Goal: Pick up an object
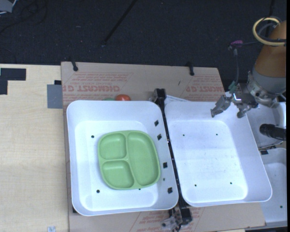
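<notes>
While the hand (230,106) hangs spread and holding nothing above the right bin's (261,187) far corner, the green plate (129,159) lies ungrasped in the left bin (82,129); everything remains to do.

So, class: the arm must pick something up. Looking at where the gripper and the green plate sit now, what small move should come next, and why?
Probably a sideways move toward the left bin. The gripper sits over the far right corner of the right bin, while the green divided plate lies flat in the left bin, well apart from it. It likely needs to get above the plate before descending.
</notes>
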`<state>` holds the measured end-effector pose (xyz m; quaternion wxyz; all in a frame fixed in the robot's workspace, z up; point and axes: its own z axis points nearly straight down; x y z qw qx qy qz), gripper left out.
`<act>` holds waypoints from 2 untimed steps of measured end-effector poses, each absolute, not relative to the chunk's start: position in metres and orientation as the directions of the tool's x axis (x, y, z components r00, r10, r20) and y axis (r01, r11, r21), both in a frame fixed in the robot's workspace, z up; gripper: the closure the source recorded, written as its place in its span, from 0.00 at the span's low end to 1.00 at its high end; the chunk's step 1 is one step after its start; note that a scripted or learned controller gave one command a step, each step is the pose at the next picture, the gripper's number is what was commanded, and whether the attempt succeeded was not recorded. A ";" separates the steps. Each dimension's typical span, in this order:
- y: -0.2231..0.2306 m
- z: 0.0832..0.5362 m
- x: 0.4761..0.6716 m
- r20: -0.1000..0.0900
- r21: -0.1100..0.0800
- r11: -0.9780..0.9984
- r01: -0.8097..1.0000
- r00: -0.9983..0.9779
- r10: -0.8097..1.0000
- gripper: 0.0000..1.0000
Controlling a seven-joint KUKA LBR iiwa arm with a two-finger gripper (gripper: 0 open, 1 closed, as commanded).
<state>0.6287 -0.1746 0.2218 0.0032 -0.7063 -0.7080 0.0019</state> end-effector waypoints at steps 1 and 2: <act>-0.168 0.166 0.619 0.002 -0.008 0.001 1.000 -0.001 1.000 0.00; -0.177 0.112 0.617 0.001 -0.007 0.000 1.000 0.000 1.000 0.00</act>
